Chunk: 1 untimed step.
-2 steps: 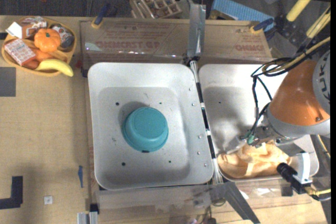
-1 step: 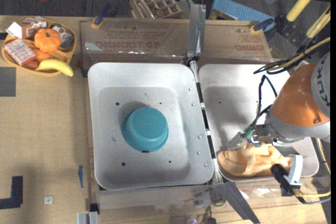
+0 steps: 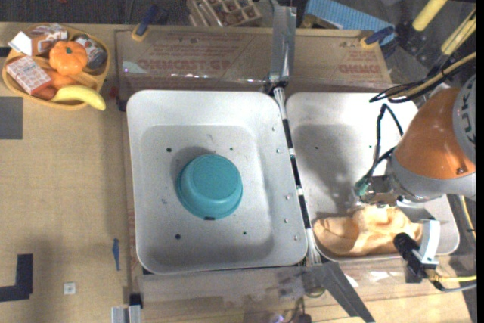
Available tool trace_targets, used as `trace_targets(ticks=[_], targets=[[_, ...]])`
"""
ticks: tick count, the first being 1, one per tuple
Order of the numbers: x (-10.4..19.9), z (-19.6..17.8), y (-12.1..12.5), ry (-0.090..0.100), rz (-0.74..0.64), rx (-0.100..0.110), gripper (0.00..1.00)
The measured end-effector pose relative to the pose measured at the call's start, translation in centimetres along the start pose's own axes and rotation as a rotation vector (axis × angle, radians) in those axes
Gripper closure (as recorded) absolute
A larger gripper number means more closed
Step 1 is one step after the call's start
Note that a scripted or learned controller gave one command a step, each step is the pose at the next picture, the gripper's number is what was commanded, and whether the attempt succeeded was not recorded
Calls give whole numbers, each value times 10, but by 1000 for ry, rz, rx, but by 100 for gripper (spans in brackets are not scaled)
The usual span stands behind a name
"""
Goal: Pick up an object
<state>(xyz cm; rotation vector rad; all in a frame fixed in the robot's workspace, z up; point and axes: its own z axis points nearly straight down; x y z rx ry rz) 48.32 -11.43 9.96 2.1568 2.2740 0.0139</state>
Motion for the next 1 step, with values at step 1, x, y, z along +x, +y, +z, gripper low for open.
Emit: trace_targets(ticks=[1], targets=[[34, -85, 47, -1, -315, 9, 100]])
